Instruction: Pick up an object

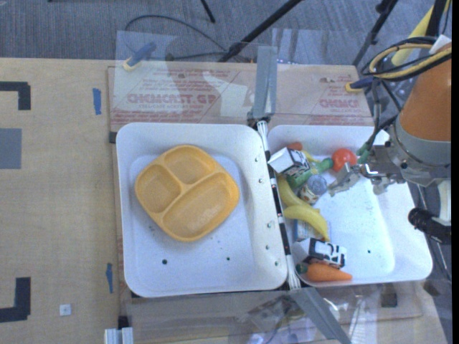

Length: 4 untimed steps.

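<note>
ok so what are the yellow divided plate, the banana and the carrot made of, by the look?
Yellow divided plate: likely moulded plastic, matte, uniform colour, soft rounded ridges between compartments.
Banana: probably a plastic toy, given its even yellow skin; real fruit can't be ruled out.
Carrot: likely plastic too, flat saturated orange, smooth.

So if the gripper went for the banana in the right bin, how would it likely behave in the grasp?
The banana is curved and smooth-skinned, so it may well pivot or slip between two fingers. It looks like a toy, so it is probably light and stiff. A box and a can crowd its upper end, so they would probably get nudged.
</note>
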Motion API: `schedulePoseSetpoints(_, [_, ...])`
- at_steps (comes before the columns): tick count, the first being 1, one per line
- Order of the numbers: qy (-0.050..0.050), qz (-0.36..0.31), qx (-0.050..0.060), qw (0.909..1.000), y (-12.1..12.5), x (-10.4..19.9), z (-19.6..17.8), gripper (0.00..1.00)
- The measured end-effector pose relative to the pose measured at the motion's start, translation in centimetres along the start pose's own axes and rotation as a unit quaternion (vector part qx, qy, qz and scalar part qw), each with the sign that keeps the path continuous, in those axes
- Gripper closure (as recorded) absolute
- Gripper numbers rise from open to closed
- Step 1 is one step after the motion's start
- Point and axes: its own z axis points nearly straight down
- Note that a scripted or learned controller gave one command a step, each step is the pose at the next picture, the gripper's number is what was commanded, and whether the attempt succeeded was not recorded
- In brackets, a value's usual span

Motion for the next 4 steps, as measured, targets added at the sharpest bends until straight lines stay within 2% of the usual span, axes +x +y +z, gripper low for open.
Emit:
schedulePoseSetpoints(1, [0.000, -0.055, -0.001, 0.9985, 2.5, 0.3, 9.7, 0.00])
schedulePoseSetpoints(2, [0.000, -0.068, -0.001, 0.9977, 6.3, -0.8, 13.6, 0.00])
schedulePoseSetpoints(3, [0.000, -0.058, -0.005, 0.9983, 6.8, -2.9, 15.5, 0.00])
schedulePoseSetpoints(4, [-0.002, -0.020, -0.006, 0.9998, 12.0, -3.3, 15.6, 0.00])
